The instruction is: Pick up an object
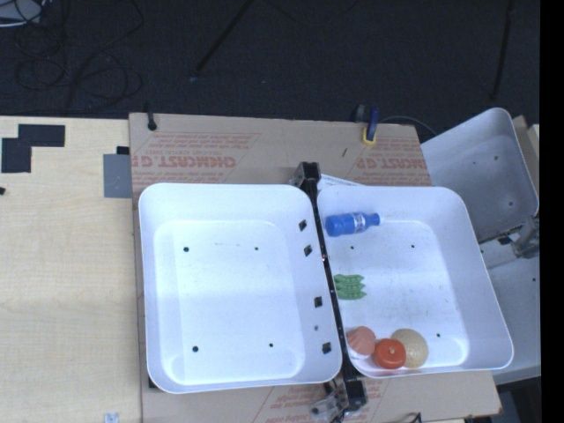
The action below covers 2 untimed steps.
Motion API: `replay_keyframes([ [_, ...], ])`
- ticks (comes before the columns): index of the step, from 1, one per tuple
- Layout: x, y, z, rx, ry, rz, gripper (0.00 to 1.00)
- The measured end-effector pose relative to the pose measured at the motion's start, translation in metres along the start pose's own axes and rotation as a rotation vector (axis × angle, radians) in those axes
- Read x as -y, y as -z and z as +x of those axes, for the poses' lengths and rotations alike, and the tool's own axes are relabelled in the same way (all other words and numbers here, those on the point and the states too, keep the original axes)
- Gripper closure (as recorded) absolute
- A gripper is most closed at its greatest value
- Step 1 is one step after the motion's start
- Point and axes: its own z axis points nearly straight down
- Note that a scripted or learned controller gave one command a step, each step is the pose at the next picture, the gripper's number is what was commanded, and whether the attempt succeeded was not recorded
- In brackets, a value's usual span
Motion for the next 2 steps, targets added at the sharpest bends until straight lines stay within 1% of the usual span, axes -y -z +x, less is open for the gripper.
replay_keyframes([
  [1, 0.0, 0.021, -0.001, 0.001, 0.002, -0.003, 1.0],
  [2, 0.0, 0.003, 0.0, 0.0, 0.0, 0.001, 1.0],
])
